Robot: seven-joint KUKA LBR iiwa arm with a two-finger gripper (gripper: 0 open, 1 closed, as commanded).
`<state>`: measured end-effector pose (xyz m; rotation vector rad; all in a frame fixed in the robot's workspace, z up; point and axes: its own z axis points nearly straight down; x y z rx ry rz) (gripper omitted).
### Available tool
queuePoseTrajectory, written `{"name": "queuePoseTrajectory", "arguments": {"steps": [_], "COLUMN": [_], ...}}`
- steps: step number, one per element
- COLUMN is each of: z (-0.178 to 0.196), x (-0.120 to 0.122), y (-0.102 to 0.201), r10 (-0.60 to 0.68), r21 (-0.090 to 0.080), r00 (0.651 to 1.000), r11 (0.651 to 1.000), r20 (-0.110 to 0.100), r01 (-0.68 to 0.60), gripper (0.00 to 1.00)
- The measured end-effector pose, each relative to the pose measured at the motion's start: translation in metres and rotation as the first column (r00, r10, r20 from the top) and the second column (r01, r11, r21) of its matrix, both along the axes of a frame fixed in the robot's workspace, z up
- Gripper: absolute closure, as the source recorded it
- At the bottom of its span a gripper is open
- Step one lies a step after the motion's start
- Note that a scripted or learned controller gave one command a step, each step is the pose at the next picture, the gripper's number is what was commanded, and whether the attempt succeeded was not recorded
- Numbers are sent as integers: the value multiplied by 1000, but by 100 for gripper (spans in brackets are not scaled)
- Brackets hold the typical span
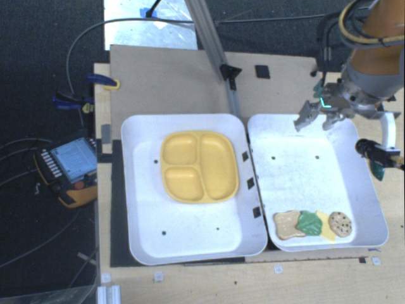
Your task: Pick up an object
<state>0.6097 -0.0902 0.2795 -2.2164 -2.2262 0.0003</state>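
We see the grey two-finger gripper (319, 116) at the far edge of the right shallow white bin (297, 189), close to the far right corner. Its two fingers stand apart from each other, with a clear gap between them, and nothing is between them. The grey arm with the orange band (378, 19) comes in from the upper right.

The things to pick lie well apart from the gripper, at the near edge of the same bin. They make a small row, touching one another: a tan flat piece shaped like a slice of toast (289, 224) on the left, then a green leaf-shaped piece (310, 223), then a thin yellow piece (327, 227) partly under the green one, and a round cookie with dark chips (340, 223) on the right end. Between the gripper and this row we see only the bare white floor of the bin.

In the left shallow white bin (145, 233) lies a yellow plastic plate with three compartments (199, 166), in the far half of that bin. Left of the bench, on the dark floor, lies a handheld control pad with a blue screen (71, 163).
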Motion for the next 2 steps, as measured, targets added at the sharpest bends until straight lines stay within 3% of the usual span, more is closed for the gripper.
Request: {"name": "queuePoseTrajectory", "arguments": {"steps": [1,2], "z": [1,-55], "x": [0,9], "y": [0,-5], "r10": [0,-3], "r21": [0,-1], "r00": [1000,1000], "r11": [1000,1000], "r20": [2,-1], "r01": [0,3], "gripper": [0,0]}}
